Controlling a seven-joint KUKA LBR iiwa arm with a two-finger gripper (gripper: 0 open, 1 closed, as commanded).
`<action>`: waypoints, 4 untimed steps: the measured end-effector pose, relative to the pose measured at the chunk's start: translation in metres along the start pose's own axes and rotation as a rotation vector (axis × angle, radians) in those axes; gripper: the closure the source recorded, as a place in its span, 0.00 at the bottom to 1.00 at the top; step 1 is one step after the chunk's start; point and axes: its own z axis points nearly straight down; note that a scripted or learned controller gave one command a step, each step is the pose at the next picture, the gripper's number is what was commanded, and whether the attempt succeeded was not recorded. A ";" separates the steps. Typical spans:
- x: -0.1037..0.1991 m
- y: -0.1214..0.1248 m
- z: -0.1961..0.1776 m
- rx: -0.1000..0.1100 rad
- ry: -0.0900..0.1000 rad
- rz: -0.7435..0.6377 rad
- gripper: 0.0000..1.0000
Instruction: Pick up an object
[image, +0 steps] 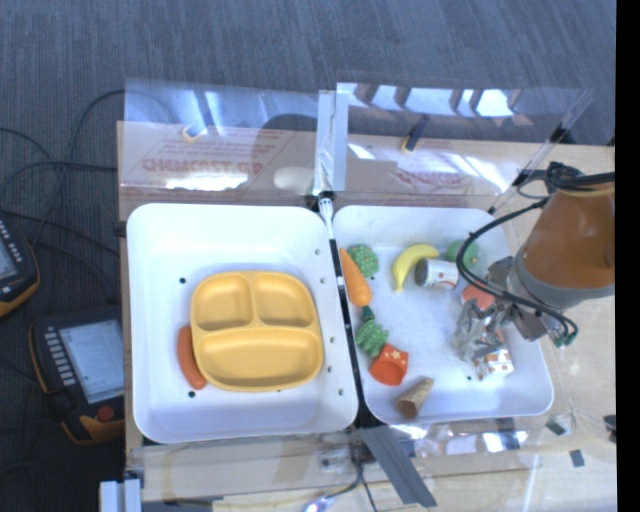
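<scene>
The gripper (484, 340) is low in the right bin (440, 400), near its right side, over a small white object (497, 364); I cannot tell its grasp state, so the next move probably needs a firm closing

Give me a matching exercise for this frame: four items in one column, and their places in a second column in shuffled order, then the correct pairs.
Items:
1. yellow tray
2. banana
3. carrot
4. ice cream cone

Places:
A. near the front wall of the right bin
B. along the right bin's left wall, beside the divider
C. middle of the left bin
D. upper middle of the right bin, next to a small can

Pairs: 1-C, 2-D, 3-B, 4-A
</scene>
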 end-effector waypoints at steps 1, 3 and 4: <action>0.000 0.000 0.000 0.000 0.000 0.000 0.00; -0.024 0.035 0.011 -0.001 0.001 0.140 0.00; 0.023 -0.008 0.010 -0.005 0.002 0.124 0.00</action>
